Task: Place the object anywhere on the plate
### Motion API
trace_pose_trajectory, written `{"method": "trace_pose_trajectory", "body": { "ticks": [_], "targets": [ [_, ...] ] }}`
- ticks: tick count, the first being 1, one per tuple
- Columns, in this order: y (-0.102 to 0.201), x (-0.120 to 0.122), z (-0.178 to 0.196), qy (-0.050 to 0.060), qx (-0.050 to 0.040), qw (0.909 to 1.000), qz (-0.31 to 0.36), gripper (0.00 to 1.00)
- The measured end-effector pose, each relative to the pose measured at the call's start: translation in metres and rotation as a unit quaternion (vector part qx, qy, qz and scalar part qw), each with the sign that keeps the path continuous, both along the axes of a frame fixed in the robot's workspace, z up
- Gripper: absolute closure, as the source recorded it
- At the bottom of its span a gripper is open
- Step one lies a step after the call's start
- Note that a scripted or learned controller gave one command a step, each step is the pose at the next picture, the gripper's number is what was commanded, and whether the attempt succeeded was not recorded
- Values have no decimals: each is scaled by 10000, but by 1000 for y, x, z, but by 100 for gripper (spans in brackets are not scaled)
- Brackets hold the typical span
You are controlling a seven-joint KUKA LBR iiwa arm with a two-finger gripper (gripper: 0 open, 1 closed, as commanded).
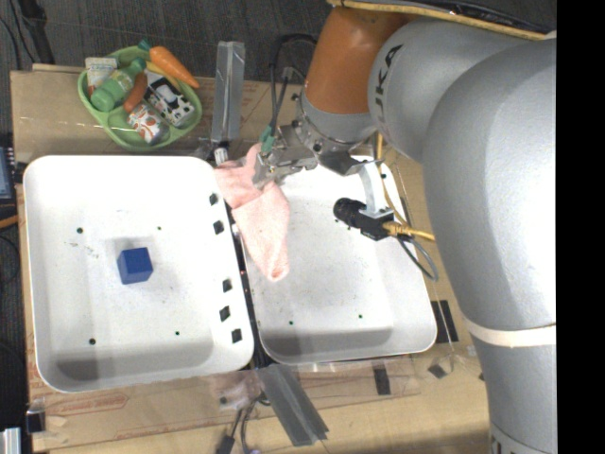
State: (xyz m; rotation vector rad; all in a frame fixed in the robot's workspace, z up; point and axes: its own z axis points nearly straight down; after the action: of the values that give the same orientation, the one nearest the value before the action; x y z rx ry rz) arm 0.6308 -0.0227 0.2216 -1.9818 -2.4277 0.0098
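Gripper (276, 162) clenched on pink cloth (262, 218), cloth hanging over right bin (378, 320) near divider. Carry step under way (no plate visible); next move needs locating plate, lowering, letting go.

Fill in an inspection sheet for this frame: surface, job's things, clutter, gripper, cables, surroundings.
Surface: wooden bench bearing the left bin and the right bin, side by side.
Job's things: blue cube on the left bin's floor; pink cloth draped over the right bin's left edge. No plate seen.
Clutter: green bowl of toy food behind the left bin.
Gripper: gripper above the cloth's top end; grasp unclear.
Cables: black cable looping behind the wrist; yellow-tipped lead over the right bin.
Surroundings: dark floor beyond the bench.
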Motion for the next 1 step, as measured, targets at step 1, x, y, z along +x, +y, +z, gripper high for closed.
{"method": "trace_pose_trajectory", "body": {
  "ticks": [1],
  "targets": [
    [1,0,6,-10,-4,10000,25,100]
  ]
}}
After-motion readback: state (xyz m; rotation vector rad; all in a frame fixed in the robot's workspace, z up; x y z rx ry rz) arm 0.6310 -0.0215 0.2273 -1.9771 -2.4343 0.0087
